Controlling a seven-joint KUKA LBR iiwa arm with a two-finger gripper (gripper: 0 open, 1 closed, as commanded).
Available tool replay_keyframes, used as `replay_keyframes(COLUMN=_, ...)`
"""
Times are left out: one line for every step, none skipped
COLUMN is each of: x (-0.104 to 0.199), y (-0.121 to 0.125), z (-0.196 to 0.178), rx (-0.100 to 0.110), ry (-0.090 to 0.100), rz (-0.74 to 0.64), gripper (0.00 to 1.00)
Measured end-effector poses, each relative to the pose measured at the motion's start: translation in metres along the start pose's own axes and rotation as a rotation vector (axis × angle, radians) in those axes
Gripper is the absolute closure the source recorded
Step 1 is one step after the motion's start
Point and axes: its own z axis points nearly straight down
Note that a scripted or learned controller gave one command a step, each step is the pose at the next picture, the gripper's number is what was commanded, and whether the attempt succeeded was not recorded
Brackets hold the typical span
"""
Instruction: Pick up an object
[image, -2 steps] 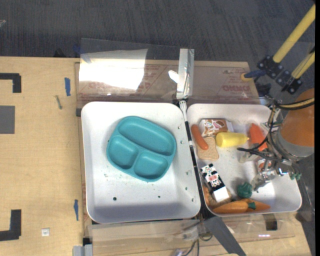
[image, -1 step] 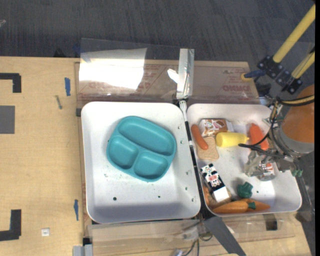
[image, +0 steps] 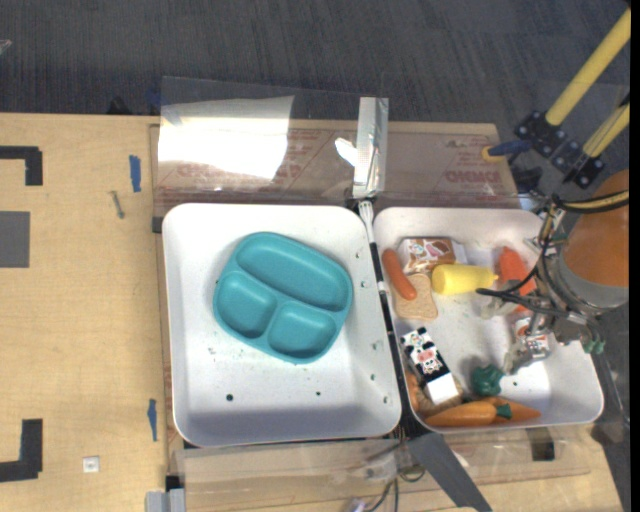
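So I'm looking down at the tabletop (image: 70, 300) with the two white bins side by side. The left bin (image: 200, 400) has a teal divided plate (image: 283, 295) sitting in it, tilted a bit diagonally, three compartments.

All the pickable stuff is in the right bin (image: 580, 395). Along its left wall there's a hot dog (image: 400, 275), and just beside that a small printed box (image: 428, 252) near the back. A yellow piece (image: 462, 279) lies next to the box, and an orange-red piece (image: 511, 264) sits further right, close to the arm. Below the hot dog there's a tan cracker-looking thing (image: 422, 305), then a black-and-white cow-print carton (image: 427, 360). At the front edge a carrot (image: 475, 412) lies lengthwise, with a little dark green object (image: 487, 379) just above it.

The arm (image: 600, 250) comes in from the right, orange band visible over the bin's right side. The pincer (image: 528, 345) hangs low over the right half of the bin, near the green object but apart from it. Honestly I can't tell whether it's released or clenched, too much cable and clutter around it, and I don't see anything between its tips.
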Motion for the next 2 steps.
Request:
replay_keyframes(x=-0.005, y=0.011, z=0.012, rx=-0.002, ry=0.011, rz=0.004, gripper=0.0)
replay_keyframes(x=-0.027, y=0.018, z=0.013, rx=-0.002, ry=0.009, rz=-0.036, gripper=0.0)
